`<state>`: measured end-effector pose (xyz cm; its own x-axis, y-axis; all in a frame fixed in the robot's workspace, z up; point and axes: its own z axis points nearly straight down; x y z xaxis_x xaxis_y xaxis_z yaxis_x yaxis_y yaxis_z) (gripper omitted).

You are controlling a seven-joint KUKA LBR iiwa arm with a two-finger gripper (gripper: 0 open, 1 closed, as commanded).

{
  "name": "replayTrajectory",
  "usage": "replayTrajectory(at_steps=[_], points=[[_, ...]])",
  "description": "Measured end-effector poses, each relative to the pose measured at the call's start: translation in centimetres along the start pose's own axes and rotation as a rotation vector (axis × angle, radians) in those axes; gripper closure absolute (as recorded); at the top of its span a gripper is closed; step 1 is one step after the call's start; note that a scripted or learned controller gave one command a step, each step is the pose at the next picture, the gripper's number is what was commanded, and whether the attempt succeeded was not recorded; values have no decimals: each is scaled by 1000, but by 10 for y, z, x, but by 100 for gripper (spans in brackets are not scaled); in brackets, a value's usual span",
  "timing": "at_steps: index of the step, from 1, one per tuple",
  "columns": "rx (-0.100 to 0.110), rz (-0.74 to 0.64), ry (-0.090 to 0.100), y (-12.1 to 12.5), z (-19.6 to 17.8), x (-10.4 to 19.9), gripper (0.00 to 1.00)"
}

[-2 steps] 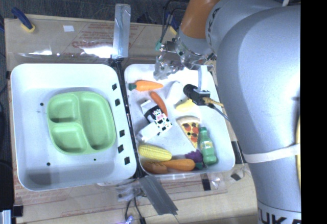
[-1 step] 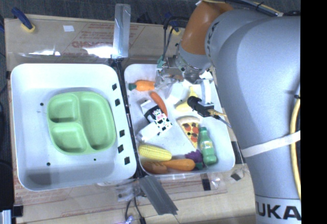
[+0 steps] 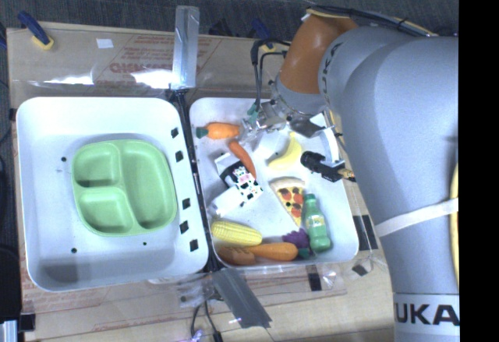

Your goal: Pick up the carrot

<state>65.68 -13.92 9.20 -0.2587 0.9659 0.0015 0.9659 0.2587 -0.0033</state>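
Observation:
A small orange carrot (image 3: 222,131) with a green top lies at the back left of the right bin (image 3: 343,212). A longer orange-red carrot-like piece (image 3: 242,158) lies just in front of it, pointing toward the bin's middle. A third orange one (image 3: 274,251) rests at the front wall. My gripper (image 3: 257,121) hangs low over the back of the right bin, just right of the small carrot and above the tip of the longer piece. Nothing is visibly held.
The right bin also holds a banana (image 3: 287,153), a pizza slice (image 3: 291,197), a green bottle (image 3: 316,222), corn (image 3: 236,234), purple grapes (image 3: 296,239) and a cow-patterned box (image 3: 245,186). A green divided plate (image 3: 123,185) sits in the left bin (image 3: 39,130). The arm covers the right bin's right side.

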Motion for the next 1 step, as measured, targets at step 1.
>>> replayTrajectory(at_steps=[1], points=[[0, 70, 0, -53, 1, 45, 100]])
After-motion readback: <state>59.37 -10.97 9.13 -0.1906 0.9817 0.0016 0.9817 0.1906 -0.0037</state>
